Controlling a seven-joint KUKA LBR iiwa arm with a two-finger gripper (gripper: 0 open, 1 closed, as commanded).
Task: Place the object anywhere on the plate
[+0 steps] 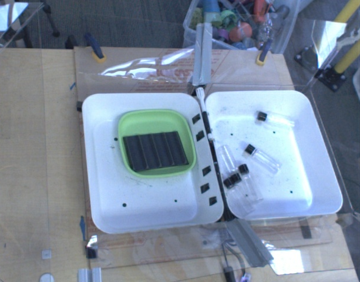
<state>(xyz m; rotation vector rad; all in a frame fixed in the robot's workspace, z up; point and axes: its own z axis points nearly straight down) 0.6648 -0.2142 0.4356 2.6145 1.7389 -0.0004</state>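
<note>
A green square plate [128, 124] sits in the left bin [103, 204]. A dark ribbed rectangular block [154, 150] lies flat on the plate, covering most of its floor. In the right bin [320, 187] lie several clear vials with black caps: one near the back [272, 119], one in the middle [261, 157], and a pair close to the divider [234, 176].
A clear box of coloured toys [241, 7] stands behind the bins. A grey bar [202, 54] runs back from the divider between the bins. Black clips [204, 169] line the divider. Wooden bench surface lies open to the left.
</note>
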